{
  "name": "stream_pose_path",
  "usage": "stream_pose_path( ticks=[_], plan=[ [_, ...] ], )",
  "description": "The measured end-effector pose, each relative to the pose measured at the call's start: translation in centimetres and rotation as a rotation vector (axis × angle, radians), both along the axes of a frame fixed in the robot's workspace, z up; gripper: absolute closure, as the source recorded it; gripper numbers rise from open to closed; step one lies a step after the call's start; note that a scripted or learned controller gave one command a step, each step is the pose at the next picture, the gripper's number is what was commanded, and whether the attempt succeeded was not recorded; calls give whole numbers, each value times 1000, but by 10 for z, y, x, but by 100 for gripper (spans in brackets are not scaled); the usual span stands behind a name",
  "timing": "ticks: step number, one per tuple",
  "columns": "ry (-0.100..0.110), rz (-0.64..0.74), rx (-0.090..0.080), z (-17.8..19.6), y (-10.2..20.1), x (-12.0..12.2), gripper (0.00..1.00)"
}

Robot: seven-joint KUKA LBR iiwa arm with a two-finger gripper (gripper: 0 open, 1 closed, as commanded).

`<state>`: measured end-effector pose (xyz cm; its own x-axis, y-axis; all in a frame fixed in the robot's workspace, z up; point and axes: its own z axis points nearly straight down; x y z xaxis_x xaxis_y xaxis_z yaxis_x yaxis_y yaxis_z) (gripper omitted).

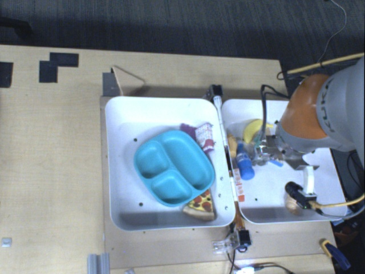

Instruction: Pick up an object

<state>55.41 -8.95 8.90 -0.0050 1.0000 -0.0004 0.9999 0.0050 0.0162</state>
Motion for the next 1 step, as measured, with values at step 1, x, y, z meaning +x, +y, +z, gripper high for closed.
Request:
stream_pose_path(
  ticks=[1],
  plan=[
    [4, 1, -2, -1, 4, 56, 0]
  ],
)
